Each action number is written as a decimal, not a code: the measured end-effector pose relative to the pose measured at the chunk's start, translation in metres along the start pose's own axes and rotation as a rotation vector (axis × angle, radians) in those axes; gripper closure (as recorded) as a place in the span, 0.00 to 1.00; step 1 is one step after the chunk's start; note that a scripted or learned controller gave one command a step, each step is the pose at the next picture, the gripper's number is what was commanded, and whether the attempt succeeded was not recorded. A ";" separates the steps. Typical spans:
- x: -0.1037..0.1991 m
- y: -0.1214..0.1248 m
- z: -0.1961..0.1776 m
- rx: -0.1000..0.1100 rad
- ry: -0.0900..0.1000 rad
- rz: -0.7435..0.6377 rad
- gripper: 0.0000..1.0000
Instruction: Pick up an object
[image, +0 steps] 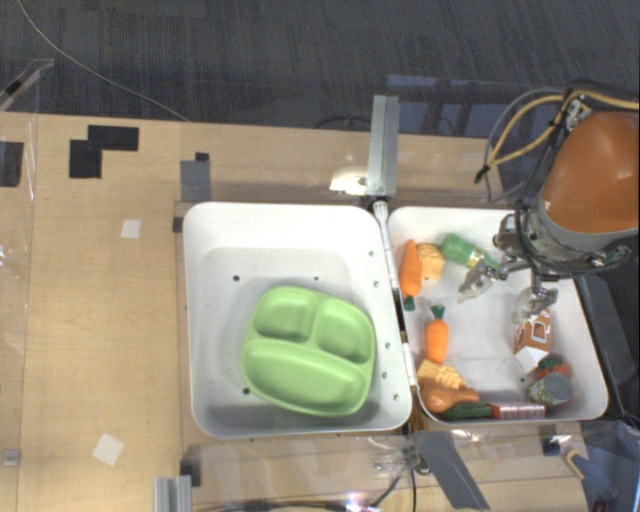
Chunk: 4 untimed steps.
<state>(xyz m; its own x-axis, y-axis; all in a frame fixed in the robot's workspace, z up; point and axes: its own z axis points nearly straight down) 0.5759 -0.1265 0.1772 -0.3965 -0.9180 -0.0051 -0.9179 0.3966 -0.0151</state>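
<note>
Gripper (508, 284) hovers over the right bin (598, 395), fingers spread, holding nothing; toys lie unpicked, pickup not yet done

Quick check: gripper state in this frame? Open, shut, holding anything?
Gripper: over the right bin, above its far half; open or shut cannot be told, and nothing is seen between its fingers.

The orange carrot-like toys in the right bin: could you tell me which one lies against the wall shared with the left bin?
The plain orange carrot-shaped toy at the upper left; the green-topped orange carrot toy sits apart, out on the bin floor.
</note>
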 end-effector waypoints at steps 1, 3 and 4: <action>0.010 0.046 0.085 -0.001 0.001 0.033 0.00; -0.071 0.055 -0.059 0.004 -0.005 0.061 1.00; -0.002 0.017 -0.078 -0.006 0.003 0.098 1.00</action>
<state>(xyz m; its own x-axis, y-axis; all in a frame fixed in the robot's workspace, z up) 0.5604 -0.1176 0.2547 -0.4848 -0.8746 -0.0036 -0.8746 0.4848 -0.0087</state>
